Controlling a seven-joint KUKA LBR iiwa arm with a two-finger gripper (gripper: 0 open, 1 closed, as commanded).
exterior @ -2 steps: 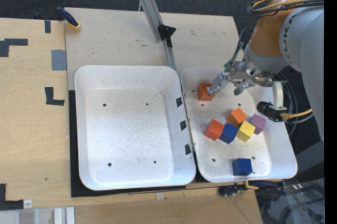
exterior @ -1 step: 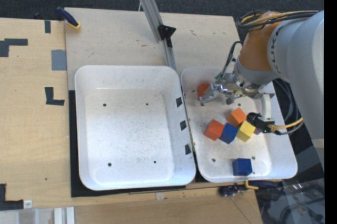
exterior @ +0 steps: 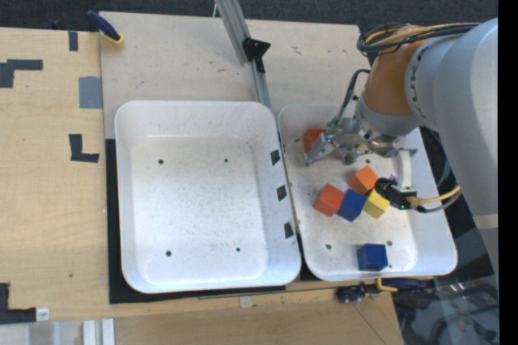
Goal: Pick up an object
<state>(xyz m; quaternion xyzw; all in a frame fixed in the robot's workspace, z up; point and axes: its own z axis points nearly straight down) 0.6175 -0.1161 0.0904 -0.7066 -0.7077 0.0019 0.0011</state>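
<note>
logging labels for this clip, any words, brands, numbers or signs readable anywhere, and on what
None can be read.
The blocks in the right bin have plain faces: orange block, blue block, yellow block.
The grey tape patches on the wooden bench bear no writing.
The arm shows no legible brand; any marking is too blurred to tell.

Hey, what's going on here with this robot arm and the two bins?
A grey arm with an orange band reaches in from the right over the right bin. Its gripper sits low near the bin's far end, right beside an orange-red block; whether it grips it is unclear. Nearer the middle lies a cluster: an orange block, a blue block, a yellow block and a smaller orange block. Another blue block sits apart near the front. The left bin stands alongside.
</note>
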